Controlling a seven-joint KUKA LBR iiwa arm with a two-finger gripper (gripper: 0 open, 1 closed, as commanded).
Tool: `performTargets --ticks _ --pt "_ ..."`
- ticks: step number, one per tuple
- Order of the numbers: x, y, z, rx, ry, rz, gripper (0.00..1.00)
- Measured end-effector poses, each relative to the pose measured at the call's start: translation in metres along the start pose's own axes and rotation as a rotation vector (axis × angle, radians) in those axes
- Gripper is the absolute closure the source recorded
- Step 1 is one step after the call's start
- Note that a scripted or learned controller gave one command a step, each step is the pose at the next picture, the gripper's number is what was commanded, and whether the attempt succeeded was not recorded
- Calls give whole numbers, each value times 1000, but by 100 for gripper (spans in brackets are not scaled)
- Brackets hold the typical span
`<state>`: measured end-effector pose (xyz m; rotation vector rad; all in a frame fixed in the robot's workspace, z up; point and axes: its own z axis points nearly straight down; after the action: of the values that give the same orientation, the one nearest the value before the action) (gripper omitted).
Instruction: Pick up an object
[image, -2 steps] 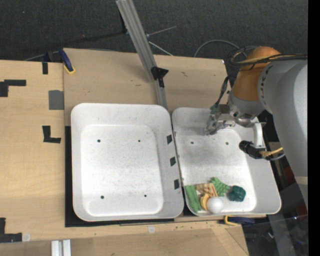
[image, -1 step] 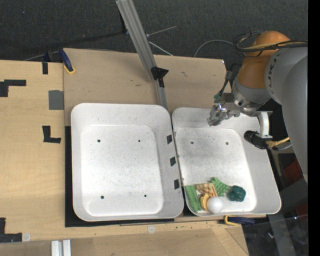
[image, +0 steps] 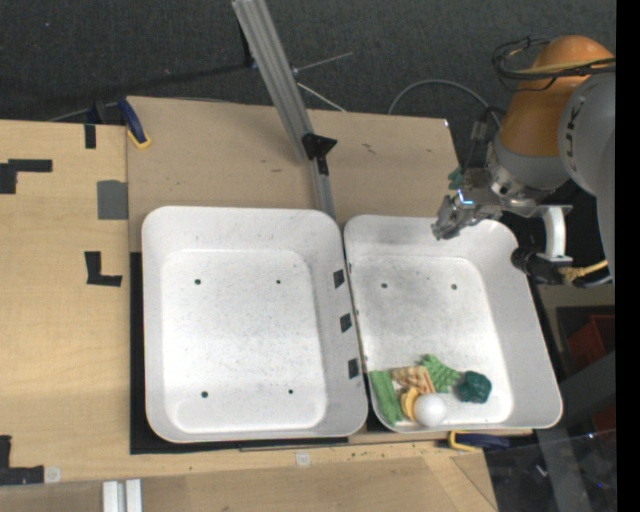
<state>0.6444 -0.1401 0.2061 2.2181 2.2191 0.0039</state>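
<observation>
A small heap of objects lies in the near corner of the right bin (image: 500, 300): a white ball (image: 431, 409), a dark green lump (image: 474, 387), a green leafy piece (image: 439, 373), a yellow curved piece (image: 408, 404) and a tan item (image: 408, 380). My gripper (image: 452, 219) hangs over the far right corner of that bin, well away from the heap. Nothing shows beneath its tip.
The left bin (image: 240, 320) sits beside the right one, joined by dark clips along the middle. A slanted metal rod (image: 290, 100) crosses the bench behind the bins. The wooden bench top surrounds both bins.
</observation>
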Motion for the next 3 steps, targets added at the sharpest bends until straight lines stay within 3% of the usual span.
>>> performTargets --ticks 1,3 --pt "9 7 -55 -1 1 -2 100" --pt "116 -25 -53 7 3 -7 100"
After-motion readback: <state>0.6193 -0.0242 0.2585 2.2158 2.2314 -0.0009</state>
